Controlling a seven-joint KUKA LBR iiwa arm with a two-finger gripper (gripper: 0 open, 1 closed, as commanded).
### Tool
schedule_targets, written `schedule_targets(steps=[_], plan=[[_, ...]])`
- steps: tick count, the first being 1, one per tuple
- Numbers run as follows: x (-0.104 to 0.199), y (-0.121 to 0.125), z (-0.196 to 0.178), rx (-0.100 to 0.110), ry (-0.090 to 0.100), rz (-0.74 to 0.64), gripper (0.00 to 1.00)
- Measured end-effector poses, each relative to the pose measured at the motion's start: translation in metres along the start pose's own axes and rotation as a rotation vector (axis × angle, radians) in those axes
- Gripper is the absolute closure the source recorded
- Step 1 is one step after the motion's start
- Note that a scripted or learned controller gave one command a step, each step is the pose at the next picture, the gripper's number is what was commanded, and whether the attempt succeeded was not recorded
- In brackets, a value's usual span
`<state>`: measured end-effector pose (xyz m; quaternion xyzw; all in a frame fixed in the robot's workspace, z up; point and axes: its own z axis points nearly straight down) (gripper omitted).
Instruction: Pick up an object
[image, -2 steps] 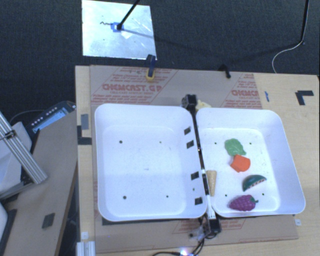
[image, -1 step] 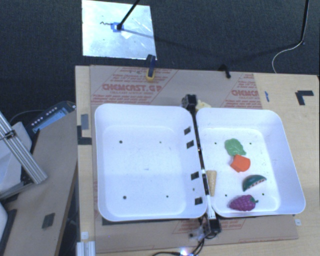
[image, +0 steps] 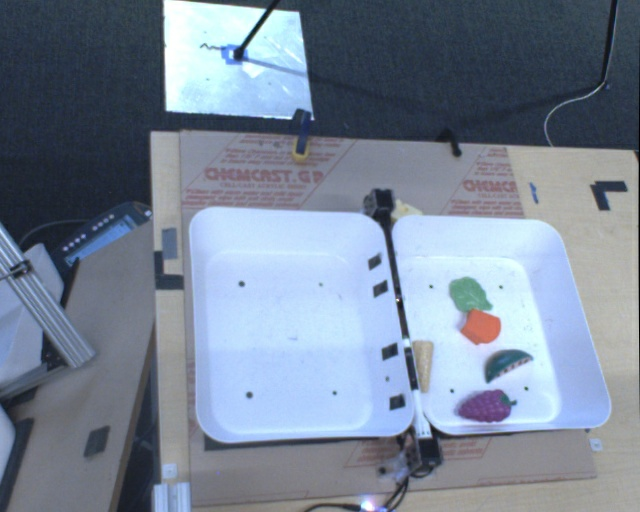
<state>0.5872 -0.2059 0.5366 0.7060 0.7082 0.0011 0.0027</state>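
Fingers of the gripper: whether released or clenched cannot be told from the bench-top view. Five small plastic toy foods, the pickings on offer, lie in the shallow white plastic bin on the right (image: 545, 290), all to the right of the black clipped seam (image: 399, 315) that joins it to the matching white bin on the left (image: 290, 330). A tan toy ice-cream cone (image: 424, 362) lies just beside the seam, tip pointing toward the camera. Farther from the seam are a green leafy toy vegetable (image: 469, 294) and, touching its near edge, an orange-red toy fruit (image: 481, 327). A dark green watermelon slice (image: 508, 364) sits farther right still, with a purple bunch of toy grapes (image: 486, 405) nearer the camera, apart from it. Both bins rest on a brown cardboard sheet with red lettering (image: 260, 172). Beyond the seam's far end, a yellow-and-blue clamp (image: 300, 135) stands at the sheet's edge, below a shiny silver square panel (image: 235, 60).
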Motion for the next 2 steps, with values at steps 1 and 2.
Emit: schedule_targets(steps=[1,2], plan=[[0.0,-0.01,0.001,0.002,0.001,0.0,1.0],[0.0,-0.041,0.001,0.003,0.002,0.002,1.0]])
